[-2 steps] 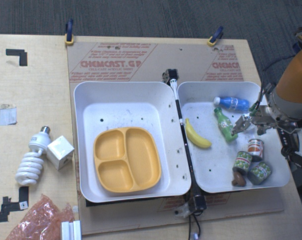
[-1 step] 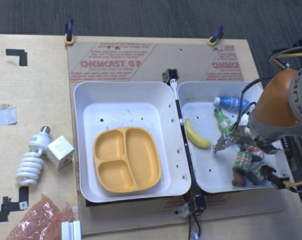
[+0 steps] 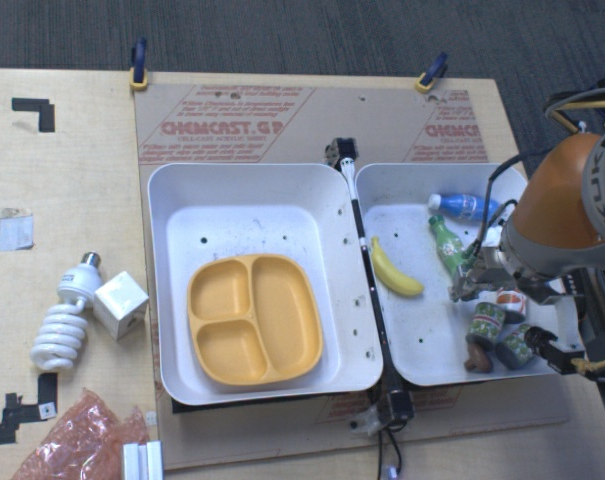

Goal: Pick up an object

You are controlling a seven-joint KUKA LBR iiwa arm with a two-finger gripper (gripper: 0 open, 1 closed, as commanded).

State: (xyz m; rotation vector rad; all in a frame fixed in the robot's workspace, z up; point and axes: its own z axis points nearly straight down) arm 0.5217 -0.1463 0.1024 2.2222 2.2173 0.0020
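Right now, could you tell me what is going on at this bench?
The grey and orange arm reaches from the right into the right bin, its gripper low among a green bottle and small cans. A banana lies nearby. The left bin holds a yellow divided plate.

Pincer (image 3: 469, 286) over right bin (image 3: 407, 193), banana (image 3: 394, 270)

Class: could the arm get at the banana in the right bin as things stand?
Probably yes. The banana lies alone on bare floor at the left of the right bin, apart from the bottles, and the gripper is close by.
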